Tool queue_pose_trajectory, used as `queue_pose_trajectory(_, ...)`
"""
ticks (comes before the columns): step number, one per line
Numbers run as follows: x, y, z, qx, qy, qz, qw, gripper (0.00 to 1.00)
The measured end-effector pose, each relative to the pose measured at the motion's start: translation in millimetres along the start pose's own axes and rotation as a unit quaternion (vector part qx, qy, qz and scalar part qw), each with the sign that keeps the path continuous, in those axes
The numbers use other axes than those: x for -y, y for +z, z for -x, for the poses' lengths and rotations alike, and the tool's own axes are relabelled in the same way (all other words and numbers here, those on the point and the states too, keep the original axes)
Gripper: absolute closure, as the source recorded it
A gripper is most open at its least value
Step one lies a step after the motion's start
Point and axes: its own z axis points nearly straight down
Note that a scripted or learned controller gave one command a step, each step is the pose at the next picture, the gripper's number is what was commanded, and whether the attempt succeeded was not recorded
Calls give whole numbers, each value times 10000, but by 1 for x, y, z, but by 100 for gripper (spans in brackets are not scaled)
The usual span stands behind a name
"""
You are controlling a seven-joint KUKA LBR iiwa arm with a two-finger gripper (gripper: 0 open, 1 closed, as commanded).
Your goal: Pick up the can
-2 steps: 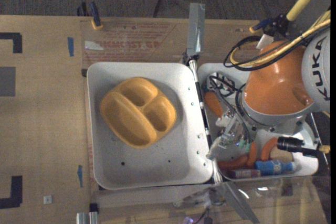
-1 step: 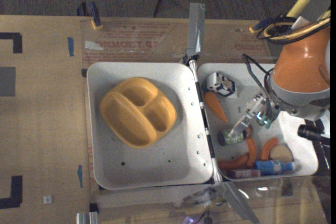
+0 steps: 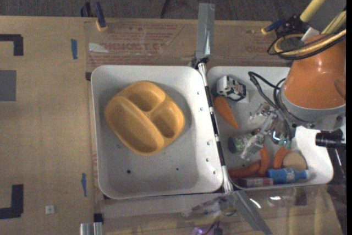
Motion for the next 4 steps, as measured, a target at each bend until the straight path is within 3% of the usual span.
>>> queue_pose_trajectory(1, -1, -10, 2, 26, 11, 16, 10000, 100)
queue_pose_trajectory(2, 7, -30, -16, 13, -595, 2, 9982, 100)
queue_pose_trajectory(3, 6, 0, -17, 5, -1152, 2, 9933, 100)
queue_pose_trajectory(4, -49, -23, -24, 20, -1064, 8, 9943, 100)
